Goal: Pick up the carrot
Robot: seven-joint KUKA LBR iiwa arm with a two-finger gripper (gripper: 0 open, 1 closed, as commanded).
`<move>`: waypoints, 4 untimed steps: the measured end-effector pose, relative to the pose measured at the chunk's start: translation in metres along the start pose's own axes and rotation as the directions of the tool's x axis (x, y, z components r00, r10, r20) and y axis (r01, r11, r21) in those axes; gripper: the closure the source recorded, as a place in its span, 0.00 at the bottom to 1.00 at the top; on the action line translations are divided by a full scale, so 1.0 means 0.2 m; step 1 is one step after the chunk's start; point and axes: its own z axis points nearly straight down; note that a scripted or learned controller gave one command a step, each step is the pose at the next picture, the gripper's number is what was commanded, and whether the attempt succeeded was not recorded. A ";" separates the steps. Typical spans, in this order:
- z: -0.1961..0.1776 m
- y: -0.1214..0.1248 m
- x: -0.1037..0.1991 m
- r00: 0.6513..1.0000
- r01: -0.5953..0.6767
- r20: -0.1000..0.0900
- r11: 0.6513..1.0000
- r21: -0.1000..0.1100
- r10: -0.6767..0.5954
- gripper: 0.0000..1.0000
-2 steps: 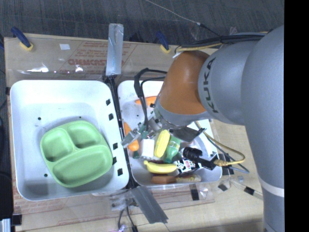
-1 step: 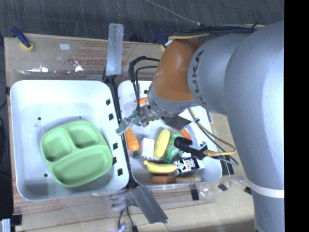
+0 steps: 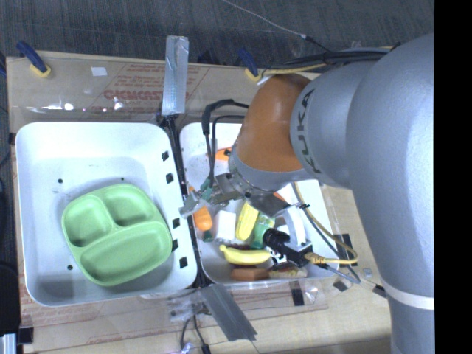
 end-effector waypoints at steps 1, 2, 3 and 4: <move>0.00 0.00 0.00 1.000 0.000 0.000 1.000 0.000 0.000 0.00; 0.00 0.00 0.00 1.000 0.000 0.000 1.000 0.000 0.000 0.00; 0.00 0.00 0.00 1.000 0.000 0.000 1.000 0.000 0.000 0.00; 0.00 0.00 0.00 1.000 0.000 0.000 1.000 0.000 0.000 0.00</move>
